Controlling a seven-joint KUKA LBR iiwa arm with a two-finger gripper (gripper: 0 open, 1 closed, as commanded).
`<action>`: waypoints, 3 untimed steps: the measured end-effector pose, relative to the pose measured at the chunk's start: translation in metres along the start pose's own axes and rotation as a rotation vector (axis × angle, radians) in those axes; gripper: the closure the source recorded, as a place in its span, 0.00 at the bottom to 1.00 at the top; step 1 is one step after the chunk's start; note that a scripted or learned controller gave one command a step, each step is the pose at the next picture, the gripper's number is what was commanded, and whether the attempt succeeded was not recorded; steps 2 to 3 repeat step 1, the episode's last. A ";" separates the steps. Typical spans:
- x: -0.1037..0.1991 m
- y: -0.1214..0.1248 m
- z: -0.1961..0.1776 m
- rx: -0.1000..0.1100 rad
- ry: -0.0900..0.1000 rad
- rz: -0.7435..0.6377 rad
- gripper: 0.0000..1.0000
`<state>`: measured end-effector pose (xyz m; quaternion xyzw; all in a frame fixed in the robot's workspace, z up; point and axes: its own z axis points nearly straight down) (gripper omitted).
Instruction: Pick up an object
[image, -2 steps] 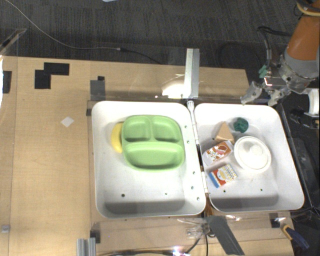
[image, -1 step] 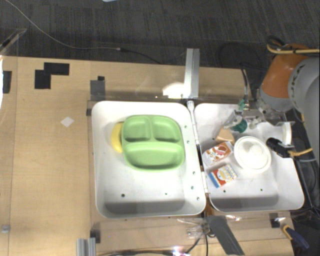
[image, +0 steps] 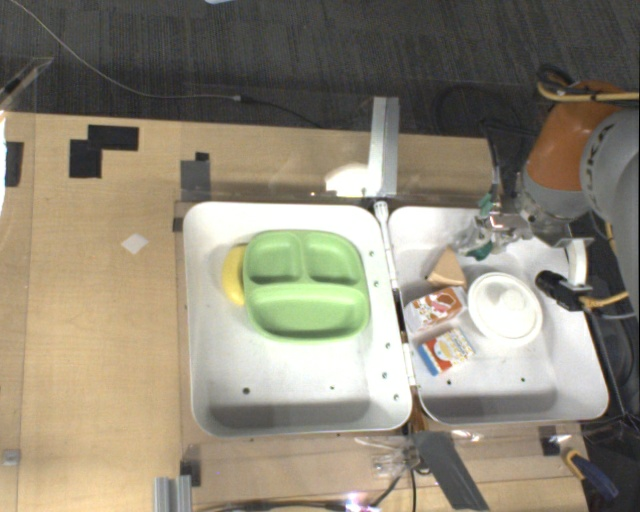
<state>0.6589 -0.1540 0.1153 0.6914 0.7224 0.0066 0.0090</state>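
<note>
No legible text, brand or number anywhere. Two small packets (image: 434, 310) (image: 447, 350) in the right bin (image: 570, 370) carry red and blue printed graphics, too small and blurred to read.

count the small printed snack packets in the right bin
2. One small red-and-white printed snack packet lies by the right white bin's left wall, beside the round white bowl. The other, orange and blue, sits just below it. More could hide under the bowl.
</note>
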 end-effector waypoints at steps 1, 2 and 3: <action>0.076 -0.024 -0.085 0.016 0.003 0.031 1.00; 0.076 -0.024 -0.085 0.016 0.003 0.031 1.00; 0.076 -0.024 -0.085 0.016 0.003 0.031 1.00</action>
